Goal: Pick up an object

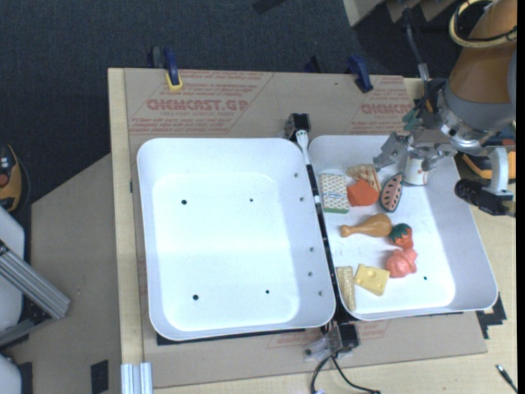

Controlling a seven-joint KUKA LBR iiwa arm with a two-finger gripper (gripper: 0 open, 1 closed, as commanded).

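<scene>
Arm over R bin's far edge, nothing gripped.

Gripper hangs above the top of the right bin, fingers spread wide w/ nothing between them; a dark watermelon slice lies just below the tips. Toys cluster in that bin: orange piece next to a green-white box, a pretzel-like bit behind it, chicken drumstick mid-bin, a red-green item and a pink item to its right, cheese wedge and a corn cob near the front. Left bin sits alongside, touching at the divider.
</scene>
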